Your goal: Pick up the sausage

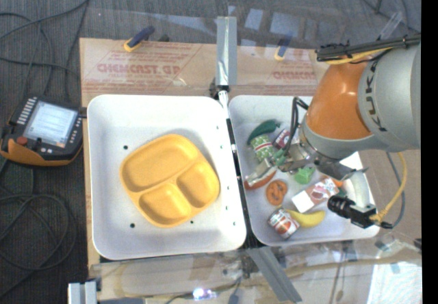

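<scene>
Your bench (pixel 150 70) carries two white bins. The grey and orange arm (pixel 356 100) reaches over the right bin (pixel 239 124), hiding much of it. Well to the left of your claw (pixel 295 157), the left bin (pixel 109 227) holds a yellow divided tray (pixel 170 178). Whether the claw is spread or pinching, you cannot tell. The sausage (pixel 261 178), reddish brown, lies just left of and below the claw. A banana (pixel 306 217) lies below it, and a green pepper (pixel 263 129) up to its left.
</scene>
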Robot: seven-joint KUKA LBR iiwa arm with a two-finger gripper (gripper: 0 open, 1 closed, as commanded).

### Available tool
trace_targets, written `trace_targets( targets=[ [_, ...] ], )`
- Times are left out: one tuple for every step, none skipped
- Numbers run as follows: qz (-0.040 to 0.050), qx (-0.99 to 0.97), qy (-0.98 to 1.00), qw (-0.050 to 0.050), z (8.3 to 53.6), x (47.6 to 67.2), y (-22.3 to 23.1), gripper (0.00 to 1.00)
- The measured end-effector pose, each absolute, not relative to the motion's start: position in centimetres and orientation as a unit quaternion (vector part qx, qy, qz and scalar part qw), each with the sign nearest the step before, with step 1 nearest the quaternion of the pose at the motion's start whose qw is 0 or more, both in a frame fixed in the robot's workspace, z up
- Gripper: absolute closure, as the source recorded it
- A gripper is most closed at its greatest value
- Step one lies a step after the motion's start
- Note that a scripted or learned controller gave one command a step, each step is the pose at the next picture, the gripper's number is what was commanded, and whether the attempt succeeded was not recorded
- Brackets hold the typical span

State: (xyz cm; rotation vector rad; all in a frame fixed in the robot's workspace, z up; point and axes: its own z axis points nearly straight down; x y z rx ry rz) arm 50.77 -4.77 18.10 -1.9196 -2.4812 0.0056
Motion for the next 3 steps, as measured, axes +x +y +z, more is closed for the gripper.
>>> trace_targets(
  targets=[
    [0.0026, -0.581, -0.814, 0.001, 12.9, 54.2, -10.7, 0.00],
    [-0.0019, -0.503, -0.864, -0.005, 9.0, 54.1, -10.5, 0.00],
    [-0.0032, -0.503, -0.864, -0.007, 9.8, 54.3, -10.5, 1.00]
  ],
)
